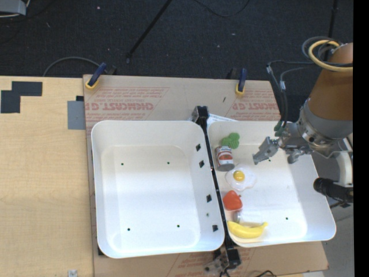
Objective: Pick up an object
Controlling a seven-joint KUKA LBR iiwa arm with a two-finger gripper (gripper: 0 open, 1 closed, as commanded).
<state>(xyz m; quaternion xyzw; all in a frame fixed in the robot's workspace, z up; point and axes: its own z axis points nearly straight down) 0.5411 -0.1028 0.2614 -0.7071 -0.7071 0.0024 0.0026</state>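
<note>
Banana at near edge of right bin; red object, fried egg, can, green object along its left wall. Gripper above, right of can; finger state indiscernible. Advise centring over can before descending

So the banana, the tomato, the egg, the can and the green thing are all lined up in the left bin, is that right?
Not quite. They sit in the right bin, along its left wall, as the camera view shows: banana nearest, then tomato, egg, can and green thing.
</note>
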